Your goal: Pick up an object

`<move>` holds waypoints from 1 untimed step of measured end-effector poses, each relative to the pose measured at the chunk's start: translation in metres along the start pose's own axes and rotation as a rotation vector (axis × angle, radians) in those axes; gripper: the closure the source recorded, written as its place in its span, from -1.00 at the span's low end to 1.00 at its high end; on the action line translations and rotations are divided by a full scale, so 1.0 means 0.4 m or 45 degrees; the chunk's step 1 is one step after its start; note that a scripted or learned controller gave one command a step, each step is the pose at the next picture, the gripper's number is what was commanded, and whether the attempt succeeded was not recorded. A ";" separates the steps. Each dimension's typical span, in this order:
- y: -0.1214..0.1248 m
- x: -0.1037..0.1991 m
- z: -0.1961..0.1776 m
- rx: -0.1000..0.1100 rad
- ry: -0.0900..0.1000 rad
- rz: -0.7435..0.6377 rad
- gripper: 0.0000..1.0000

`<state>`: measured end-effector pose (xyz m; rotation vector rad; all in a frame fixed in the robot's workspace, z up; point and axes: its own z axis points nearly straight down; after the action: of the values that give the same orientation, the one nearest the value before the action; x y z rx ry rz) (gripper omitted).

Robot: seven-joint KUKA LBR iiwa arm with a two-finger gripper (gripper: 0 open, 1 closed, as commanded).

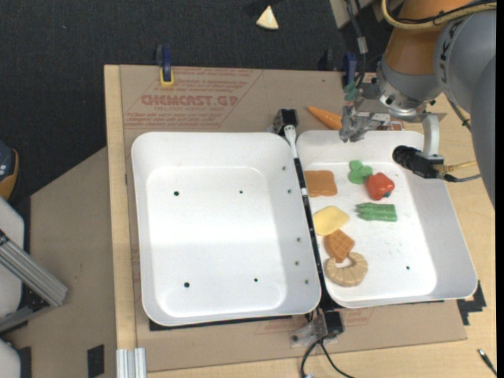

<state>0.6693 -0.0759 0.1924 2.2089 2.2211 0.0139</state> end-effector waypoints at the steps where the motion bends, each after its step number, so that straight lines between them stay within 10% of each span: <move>1: -0.053 0.011 -0.487 -0.010 -0.003 0.004 1.00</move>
<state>0.6455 -0.0716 0.3868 2.2074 2.2121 0.0201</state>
